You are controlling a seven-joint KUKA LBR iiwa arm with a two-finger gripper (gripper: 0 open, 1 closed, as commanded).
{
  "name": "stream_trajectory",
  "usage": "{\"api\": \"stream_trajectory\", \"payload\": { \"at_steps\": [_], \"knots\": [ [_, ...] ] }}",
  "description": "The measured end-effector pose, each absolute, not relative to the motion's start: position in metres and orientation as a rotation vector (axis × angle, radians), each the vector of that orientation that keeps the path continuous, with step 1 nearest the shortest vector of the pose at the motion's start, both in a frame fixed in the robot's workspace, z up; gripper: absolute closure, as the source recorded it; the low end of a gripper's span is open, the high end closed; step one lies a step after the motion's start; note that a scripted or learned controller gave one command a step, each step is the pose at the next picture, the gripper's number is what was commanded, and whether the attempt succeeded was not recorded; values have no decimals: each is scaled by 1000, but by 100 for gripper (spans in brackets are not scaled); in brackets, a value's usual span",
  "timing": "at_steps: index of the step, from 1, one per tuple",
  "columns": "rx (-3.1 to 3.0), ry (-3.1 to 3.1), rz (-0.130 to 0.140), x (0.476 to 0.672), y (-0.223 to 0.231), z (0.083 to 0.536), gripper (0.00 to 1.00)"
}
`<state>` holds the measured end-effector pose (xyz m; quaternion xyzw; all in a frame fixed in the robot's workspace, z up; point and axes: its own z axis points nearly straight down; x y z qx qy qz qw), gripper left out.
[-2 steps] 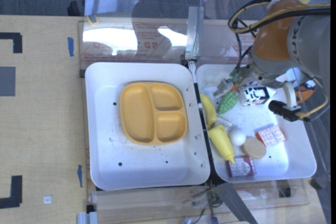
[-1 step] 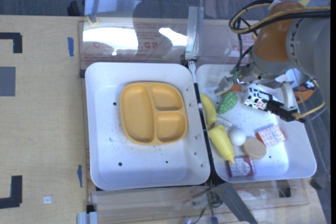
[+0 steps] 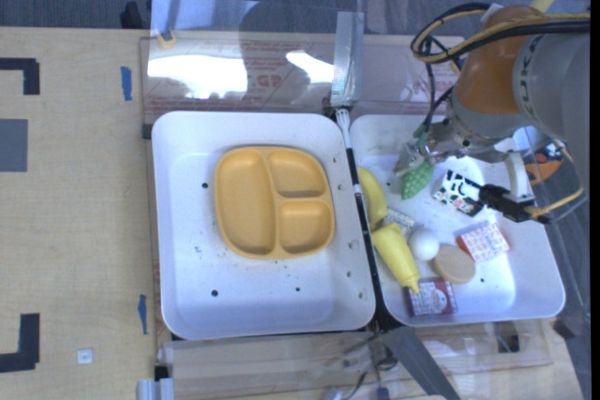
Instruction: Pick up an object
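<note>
Nearest the camera, in the right bin (image 3: 539, 295), a small red carton (image 3: 431, 298) with a printed face is seen lying flat by the front wall. Just behind it, a tan, matte disc (image 3: 457, 265) and a smooth white egg shape (image 3: 425, 246) are set side by side. A flat red-and-white checked packet (image 3: 483, 241) lies to their right. Two glossy yellow banana shapes are counted along the bin's left wall: the nearer one (image 3: 397, 256) is tapered, and the farther one (image 3: 372, 194) is curved. Farther back, one black-and-white patterned block (image 3: 459, 187) and one green, bumpy piece (image 3: 417, 180) are found near each other.

The gripper (image 3: 424, 150) is seen just above the green piece, at the far side of the right bin; whether it is wide or narrow cannot be told, and nothing is seen held in it.

In the left bin (image 3: 178, 295), one rounded, smooth orange-yellow plate (image 3: 274, 200) is seen, divided into three compartments. Both bins are shallow, white and round-cornered.
</note>
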<state>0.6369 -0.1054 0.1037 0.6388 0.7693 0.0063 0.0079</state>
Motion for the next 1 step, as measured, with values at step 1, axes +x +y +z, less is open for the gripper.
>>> {"api": "stream_trajectory", "payload": {
  "at_steps": [1],
  "knots": [
    [2412,2005,10,669,-45,209,100]
  ]
}}
